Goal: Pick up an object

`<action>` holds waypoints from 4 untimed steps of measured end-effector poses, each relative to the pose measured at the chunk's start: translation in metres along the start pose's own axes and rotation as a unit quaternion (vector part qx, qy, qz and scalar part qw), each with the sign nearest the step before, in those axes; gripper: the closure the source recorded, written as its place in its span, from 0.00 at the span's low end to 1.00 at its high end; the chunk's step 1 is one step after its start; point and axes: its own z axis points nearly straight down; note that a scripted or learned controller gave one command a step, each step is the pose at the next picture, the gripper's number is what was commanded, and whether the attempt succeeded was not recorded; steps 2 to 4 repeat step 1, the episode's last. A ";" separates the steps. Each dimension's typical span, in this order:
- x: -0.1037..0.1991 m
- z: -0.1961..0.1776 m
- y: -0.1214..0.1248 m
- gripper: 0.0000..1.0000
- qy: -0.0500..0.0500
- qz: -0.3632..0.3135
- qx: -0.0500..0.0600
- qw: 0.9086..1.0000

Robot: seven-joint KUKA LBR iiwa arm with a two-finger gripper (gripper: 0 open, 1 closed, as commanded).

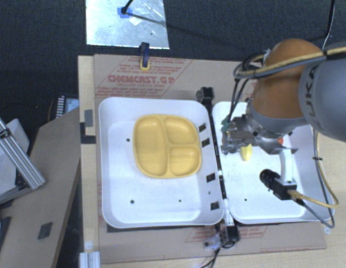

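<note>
Worktop (89, 166): our hand (235, 138), grip state unreadable, nears a yellow object (246, 152) at its 4 o'clock; centre before descending.

The bench (66, 166) carries a cardboard sheet (142, 77). On the sheet two white bins sit side by side, touching: the left bin (114, 205) and the right bin (256, 214).

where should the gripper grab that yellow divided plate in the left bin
Probably the yellow divided plate is best taken by its raised outer rim, coming from above. It lies flat in the left bin, with white floor showing all round it. The edge nearest the arm looks easiest to pinch.
</note>
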 end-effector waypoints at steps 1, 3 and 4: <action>0.049 0.005 -0.019 1.00 0.000 0.000 0.000 1.000; 0.049 0.005 -0.019 1.00 0.000 0.000 0.000 1.000; 0.049 0.005 -0.019 1.00 0.000 0.000 0.000 1.000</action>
